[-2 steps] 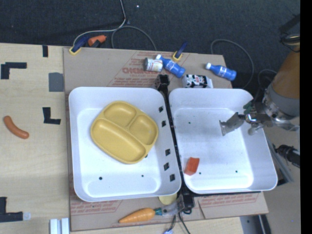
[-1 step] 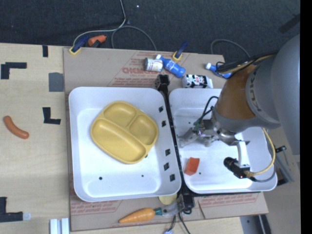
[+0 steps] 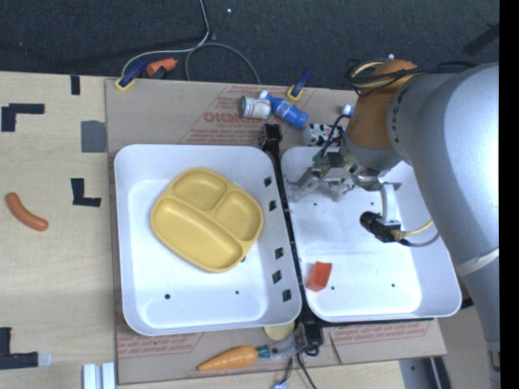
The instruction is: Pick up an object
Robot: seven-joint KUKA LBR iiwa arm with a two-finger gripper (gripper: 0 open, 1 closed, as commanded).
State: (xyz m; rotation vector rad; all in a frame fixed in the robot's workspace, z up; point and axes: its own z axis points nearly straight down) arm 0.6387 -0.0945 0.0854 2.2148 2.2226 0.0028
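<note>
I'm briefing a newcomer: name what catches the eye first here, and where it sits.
The yellow divided plate fills the middle of the left bin. The grey arm looms from the right over the right bin, its pincer low near that bin's far left corner. A small orange-red piece lies near its front left.
</note>
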